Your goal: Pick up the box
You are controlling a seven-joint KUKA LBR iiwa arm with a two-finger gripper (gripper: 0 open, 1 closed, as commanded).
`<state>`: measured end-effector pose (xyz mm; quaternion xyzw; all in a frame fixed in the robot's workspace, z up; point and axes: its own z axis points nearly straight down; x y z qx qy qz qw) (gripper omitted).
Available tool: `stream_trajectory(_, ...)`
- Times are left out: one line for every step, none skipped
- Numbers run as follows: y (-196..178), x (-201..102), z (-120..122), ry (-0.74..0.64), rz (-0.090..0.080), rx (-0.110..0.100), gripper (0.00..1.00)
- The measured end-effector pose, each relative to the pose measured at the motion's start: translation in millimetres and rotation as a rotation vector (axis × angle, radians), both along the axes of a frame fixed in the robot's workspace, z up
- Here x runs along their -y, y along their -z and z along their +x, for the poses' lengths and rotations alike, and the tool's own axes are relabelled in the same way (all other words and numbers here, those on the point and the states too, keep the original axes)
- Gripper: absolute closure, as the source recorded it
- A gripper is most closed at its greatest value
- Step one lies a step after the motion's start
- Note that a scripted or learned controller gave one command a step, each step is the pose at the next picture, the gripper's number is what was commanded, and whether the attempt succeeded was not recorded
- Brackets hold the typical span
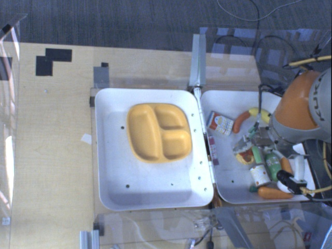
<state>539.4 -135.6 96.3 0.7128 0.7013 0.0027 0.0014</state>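
Observation:
The box [220,123] is a small red and white carton lying flat in the right bin [228,183], near its upper left corner. My gripper [252,140] hangs low over the middle of that bin, a short way right of and below the box, amid a cluster of toy food. The grey arm with its orange band [295,108] comes in from the right. Nothing shows as held.
A yellow divided plate [158,132] lies in the left bin [111,191]. Around the gripper in the right bin are a red sausage [241,121], a yellow piece [263,114], a white bottle [259,174], a green bottle [273,166] and an orange carrot [275,193].

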Motion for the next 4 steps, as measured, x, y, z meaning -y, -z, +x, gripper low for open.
stream_trajectory(-92, -57, 83, 0.051, -0.002, 0.001, 0.0)
stream_trajectory(-89, -62, 35, -0.103, -0.002, -0.002, 0.0)
stream_trajectory(0, -50, 22, -0.142, -0.003, 0.002, 0.0)
stream_trajectory(8, -37, 81, -0.052, -0.003, 0.004, 0.0)
